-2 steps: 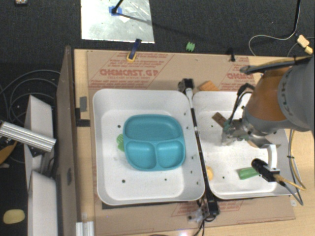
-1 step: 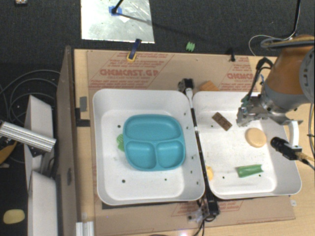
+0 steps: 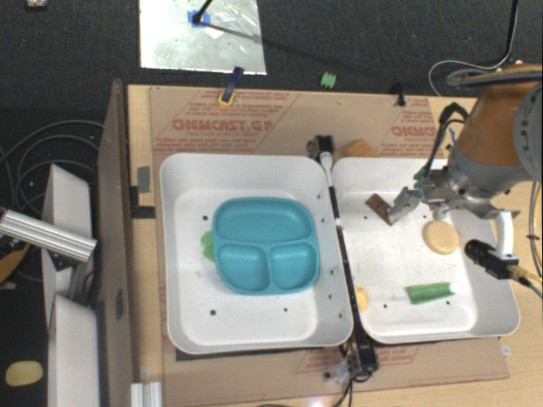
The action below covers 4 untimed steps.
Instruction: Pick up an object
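- Camera view: the tool (image 3: 405, 203) hangs over the right bin (image 3: 475, 316), near its upper left corner; whether it is open or closed, I cannot tell.
- A brown block (image 3: 378, 208) lies just left of the tool.
- A tan disc (image 3: 441, 237) lies right of the block, a green piece (image 3: 428, 292) below the disc.
- A blue tray (image 3: 265, 244) fills the left bin (image 3: 182, 227).

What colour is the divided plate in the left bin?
Teal blue; the divided plate shows clearly in the camera view, sitting in the left bin.
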Each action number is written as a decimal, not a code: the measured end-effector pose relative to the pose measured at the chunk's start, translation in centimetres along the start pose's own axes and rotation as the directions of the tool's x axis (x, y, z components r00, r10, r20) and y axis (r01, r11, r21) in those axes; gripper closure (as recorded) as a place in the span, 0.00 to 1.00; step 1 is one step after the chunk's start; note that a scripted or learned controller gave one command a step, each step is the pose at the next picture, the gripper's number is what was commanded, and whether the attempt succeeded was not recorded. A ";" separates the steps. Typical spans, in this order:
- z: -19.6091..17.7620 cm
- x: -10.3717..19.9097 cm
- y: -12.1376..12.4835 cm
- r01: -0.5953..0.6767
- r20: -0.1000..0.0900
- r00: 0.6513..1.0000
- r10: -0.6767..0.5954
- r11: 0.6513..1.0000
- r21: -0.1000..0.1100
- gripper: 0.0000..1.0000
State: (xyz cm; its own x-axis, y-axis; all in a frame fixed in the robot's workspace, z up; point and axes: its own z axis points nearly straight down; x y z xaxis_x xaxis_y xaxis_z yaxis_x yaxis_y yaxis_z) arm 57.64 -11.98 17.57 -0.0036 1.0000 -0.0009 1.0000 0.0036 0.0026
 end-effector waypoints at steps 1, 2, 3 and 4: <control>9.6 1.3 3.0 0.001 0.000 1.000 -0.001 1.000 0.001 0.00; 9.0 -1.4 7.6 0.001 0.001 1.000 -0.001 1.000 -0.005 0.00; 7.9 -1.3 7.5 0.003 0.001 1.000 -0.003 1.000 -0.004 1.00; -1.5 6.9 3.6 0.008 -0.005 1.000 -0.008 1.000 -0.005 1.00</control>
